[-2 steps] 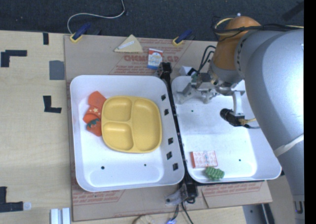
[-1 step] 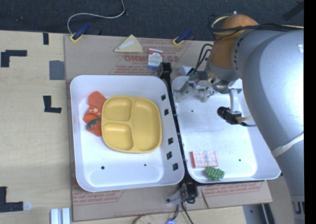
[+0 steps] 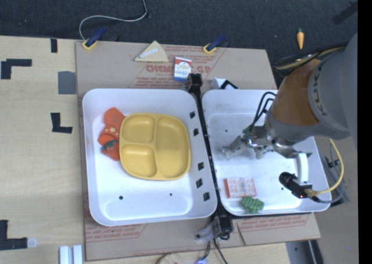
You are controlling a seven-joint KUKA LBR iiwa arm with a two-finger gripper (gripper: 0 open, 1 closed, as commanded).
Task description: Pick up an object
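Packet (image 3: 240, 187) lies flat in right bin (image 3: 232, 103), near front wall; thin, light, likely slippery film, hard to pinch flat, so take by edge. Green toy (image 3: 253, 203) just beside it (lumpy, probably soft, easier grab across its width). Gripper (image 3: 232, 149) low over bin middle, apart from both; grip state: cannot tell. Left bin (image 3: 145, 207) holds yellow plate (image 3: 156, 145).

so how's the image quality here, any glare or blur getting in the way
In the camera view the light is even and soft; the white bins look bright but not blown out, and the yellow plate casts only a faint shadow. The arm is slightly soft at its edges, and the gripper is small and smeared, so its state is unclear. The small card has unreadable print.
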